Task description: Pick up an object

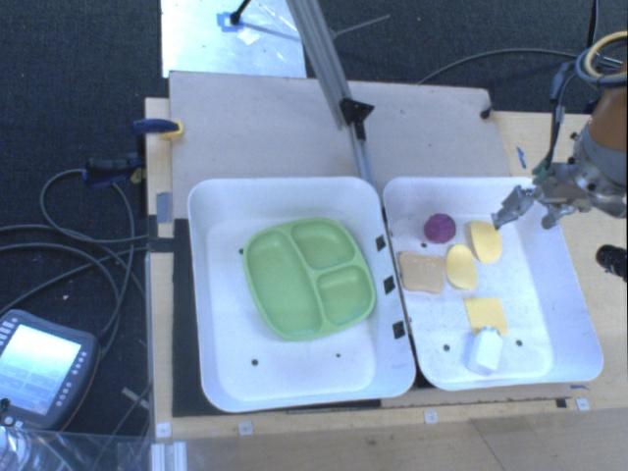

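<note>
The right bin (pixel 579 334) holds several small food-like pieces: a purple ball (pixel 439 228), two yellow ovals (pixel 483 241) (pixel 461 267), a tan bread slice (pixel 422 273), a yellow square (pixel 485 313) and a white block (pixel 484 351). My gripper (pixel 528 212) hangs over the bin's upper right part, just right of the upper yellow oval. Its fingers are spread open and nothing sits between them.
A green divided plate (pixel 309 278) lies in the left bin (pixel 211 361). A slanted metal pole (pixel 324 47) crosses the board behind the bins. Cables and a teach pendant (pixel 39 361) lie left of the bench.
</note>
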Action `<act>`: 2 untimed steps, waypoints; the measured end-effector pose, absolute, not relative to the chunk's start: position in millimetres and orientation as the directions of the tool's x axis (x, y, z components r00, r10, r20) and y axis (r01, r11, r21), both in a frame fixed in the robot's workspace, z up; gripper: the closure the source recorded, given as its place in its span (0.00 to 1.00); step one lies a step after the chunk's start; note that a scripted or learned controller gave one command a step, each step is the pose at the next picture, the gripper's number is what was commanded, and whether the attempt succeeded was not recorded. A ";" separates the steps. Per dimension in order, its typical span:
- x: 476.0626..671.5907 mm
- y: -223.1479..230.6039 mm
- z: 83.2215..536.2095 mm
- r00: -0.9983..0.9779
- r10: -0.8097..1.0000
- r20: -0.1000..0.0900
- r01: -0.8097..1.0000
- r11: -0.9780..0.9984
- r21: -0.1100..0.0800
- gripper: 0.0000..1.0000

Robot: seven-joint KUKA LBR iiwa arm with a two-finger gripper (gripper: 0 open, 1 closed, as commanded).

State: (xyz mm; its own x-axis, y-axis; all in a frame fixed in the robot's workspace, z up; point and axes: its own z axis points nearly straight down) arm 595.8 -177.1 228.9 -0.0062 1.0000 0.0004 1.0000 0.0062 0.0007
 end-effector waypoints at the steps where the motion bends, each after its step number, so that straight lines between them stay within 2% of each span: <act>1: 595.9 -177.1 228.9 -0.006 1.000 0.000 1.000 0.006 0.001 0.00; 2: 605.9 -176.4 174.9 -0.007 1.000 0.000 1.000 0.007 -0.003 0.00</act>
